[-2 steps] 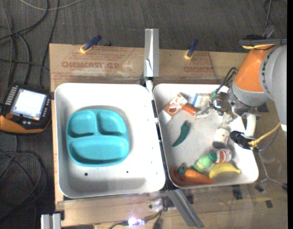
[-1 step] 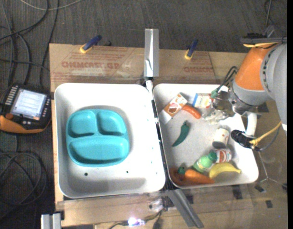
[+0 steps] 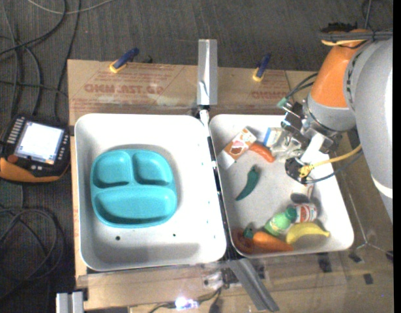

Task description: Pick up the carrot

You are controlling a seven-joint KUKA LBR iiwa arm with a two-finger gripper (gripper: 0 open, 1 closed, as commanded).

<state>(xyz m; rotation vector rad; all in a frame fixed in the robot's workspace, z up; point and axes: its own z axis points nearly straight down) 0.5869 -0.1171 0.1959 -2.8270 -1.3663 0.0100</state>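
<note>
Carrot: orange plastic carrot (image 3: 270, 241) lies at right white bin's (image 3: 330, 194) front edge, beside yellow banana (image 3: 307, 233).
Claw: the claw (image 3: 298, 150) hovers over the bin's rear; grip state cannot tell.

Glossy plastic teal plate (image 3: 135, 188) in smooth white bin (image 3: 86, 175); matt cardboard (image 3: 135, 87) beneath.

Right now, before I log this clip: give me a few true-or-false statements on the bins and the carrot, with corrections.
1. The carrot lies in the right bin, near its front edge. True.
2. The gripper holds the carrot. False: it is at the bin's far side, apart from the carrot.
3. A blue tray sits in the left bin. True.
4. The banana lies in the left bin. False: it lies in the right bin, beside the carrot.
</note>
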